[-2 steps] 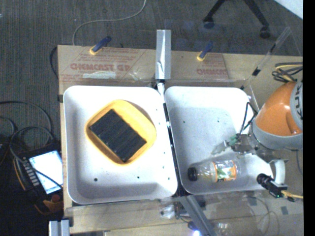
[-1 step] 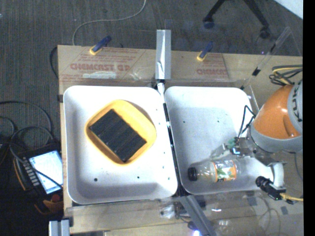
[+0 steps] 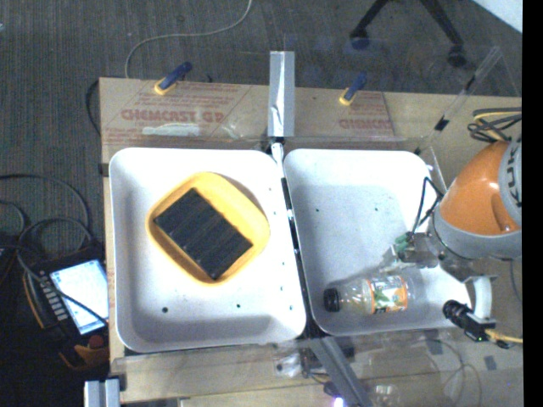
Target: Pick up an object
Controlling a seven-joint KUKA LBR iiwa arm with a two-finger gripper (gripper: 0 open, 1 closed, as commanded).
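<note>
Two shallow white bins sit side by side on the tabletop, which is covered with cardboard sheeting carrying red print.

Left bin: holds one yellow dish-shaped object with a dark ribbed rectangular panel lying on top of it, set at a diagonal. It rests near the middle of the bin, well apart from the walls.

Right bin: holds one clear plastic bottle lying on its side along the near wall. Dark cap points toward the divider between the bins; a label with orange and green colours wraps the body. Upper part of this bin floor is bare white.

Arm: enters from the right, orange band prominent over the right bin's far-right edge, grey wrist section below it. Gripper is low at the right side of the right bin, just above and to the right of the bottle's base end. Whether it touches the bottle cannot be told; the wrist body covers that area. State of the gripper's grasp: cannot tell from this angle, and nothing is seen held.

Surroundings: two blue-and-yellow clamps at the far edge of the tabletop, a vertical metal post at the bin divider, a handheld pendant with lit screen on the floor at left, cables on grey carpet, office chair base at top.
</note>
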